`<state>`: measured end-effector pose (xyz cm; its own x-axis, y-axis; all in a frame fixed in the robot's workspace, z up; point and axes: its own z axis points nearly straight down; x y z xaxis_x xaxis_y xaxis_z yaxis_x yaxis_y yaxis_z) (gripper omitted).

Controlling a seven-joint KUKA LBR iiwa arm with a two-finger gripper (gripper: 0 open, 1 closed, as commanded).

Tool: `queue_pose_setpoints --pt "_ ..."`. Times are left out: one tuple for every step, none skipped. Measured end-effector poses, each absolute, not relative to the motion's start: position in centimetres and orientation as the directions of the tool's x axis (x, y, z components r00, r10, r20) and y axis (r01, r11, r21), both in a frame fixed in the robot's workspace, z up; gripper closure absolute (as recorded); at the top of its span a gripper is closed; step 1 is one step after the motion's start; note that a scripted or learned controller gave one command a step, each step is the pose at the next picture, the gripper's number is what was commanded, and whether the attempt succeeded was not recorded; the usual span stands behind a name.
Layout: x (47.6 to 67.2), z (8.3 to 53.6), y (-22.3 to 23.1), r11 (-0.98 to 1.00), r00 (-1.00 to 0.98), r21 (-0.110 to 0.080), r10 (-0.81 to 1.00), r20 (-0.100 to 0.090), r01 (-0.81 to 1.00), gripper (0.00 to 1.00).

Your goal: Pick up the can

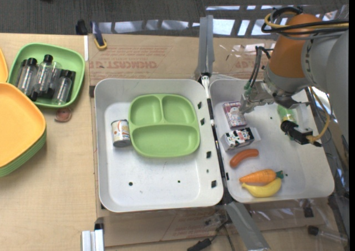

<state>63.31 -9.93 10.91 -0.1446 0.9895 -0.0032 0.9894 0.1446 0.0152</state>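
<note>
The can is small, with a white and orange label. It lies on its side near the left wall of the left bin, just beside the green divided plate. My gripper is down in the right bin, far to the right of the can. It hangs just above and beside a pink packet, and nothing shows in its grasp.
Below the packet the right bin holds a black-and-white box, a red sausage, a carrot and a banana. A green tray of bottles and stacked orange plates sit on the bench at left.
</note>
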Motion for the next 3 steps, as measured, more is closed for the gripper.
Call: queue_pose_setpoints --pt "54.6 19.1 -6.0 -0.083 0.083 -0.004 0.997 -0.001 0.997 1.00" --pt "60.5 26.2 -4.7 0.061 -0.061 -0.002 0.998 -0.002 0.998 1.00" --pt "58.5 19.5 -3.1 0.038 -0.038 -0.004 0.999 -0.001 0.999 1.00"
